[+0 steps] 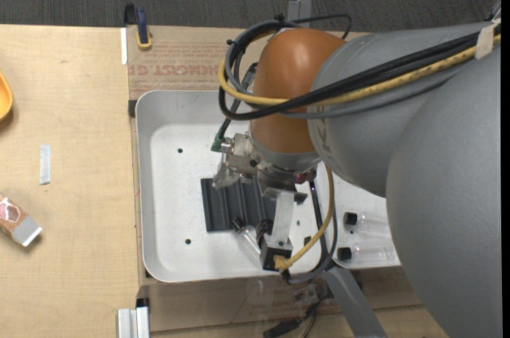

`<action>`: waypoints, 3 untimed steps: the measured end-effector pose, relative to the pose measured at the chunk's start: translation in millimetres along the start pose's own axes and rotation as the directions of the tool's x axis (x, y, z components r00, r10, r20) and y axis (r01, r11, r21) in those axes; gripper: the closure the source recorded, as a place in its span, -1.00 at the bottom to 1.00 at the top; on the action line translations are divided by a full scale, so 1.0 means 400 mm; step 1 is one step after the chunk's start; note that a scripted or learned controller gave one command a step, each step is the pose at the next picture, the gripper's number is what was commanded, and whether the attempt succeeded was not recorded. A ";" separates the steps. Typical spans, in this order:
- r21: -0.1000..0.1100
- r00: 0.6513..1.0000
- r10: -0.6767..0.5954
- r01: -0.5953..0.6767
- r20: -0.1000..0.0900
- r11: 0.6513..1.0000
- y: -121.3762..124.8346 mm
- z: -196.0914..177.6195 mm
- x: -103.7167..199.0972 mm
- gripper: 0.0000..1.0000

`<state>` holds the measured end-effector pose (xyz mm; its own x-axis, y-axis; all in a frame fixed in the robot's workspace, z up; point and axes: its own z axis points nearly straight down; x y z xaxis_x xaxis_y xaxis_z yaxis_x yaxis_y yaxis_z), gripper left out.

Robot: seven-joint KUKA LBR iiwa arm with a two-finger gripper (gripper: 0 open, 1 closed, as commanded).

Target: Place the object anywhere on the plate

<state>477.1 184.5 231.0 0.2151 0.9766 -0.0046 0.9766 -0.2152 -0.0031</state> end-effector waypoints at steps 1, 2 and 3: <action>0.000 1.000 0.000 0.000 0.000 1.000 0.000 0.000 0.000 -1.00; 0.000 1.000 0.000 0.000 0.000 1.000 0.000 0.000 0.000 -1.00; 0.000 1.000 0.000 0.000 0.000 1.000 0.000 0.000 0.000 -1.00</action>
<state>477.1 184.5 231.0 0.2153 0.9765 -0.0046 0.9765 -0.2153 -0.0031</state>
